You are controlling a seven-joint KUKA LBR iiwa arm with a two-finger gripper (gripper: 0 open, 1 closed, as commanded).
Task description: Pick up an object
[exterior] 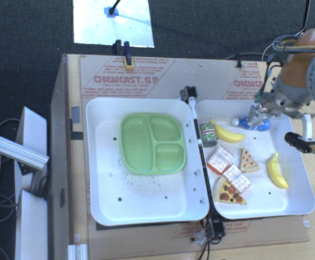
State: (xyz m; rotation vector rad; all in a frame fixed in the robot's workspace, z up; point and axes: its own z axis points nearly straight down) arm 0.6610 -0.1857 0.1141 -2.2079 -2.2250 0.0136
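Blue-and-white toy (253, 123) sits at twelve o'clock in the right bin (298, 199), and the gripper (261, 111) is right down on it! Fingers hidden against the toy, so I can't tell their gap. Banana (228, 134) lies just toward nine o'clock.

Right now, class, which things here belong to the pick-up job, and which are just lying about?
Job:
gripper
blue object beneath it
bananas
pizza slices
can
cartons

Lying about:
green tray
left bin
clamp
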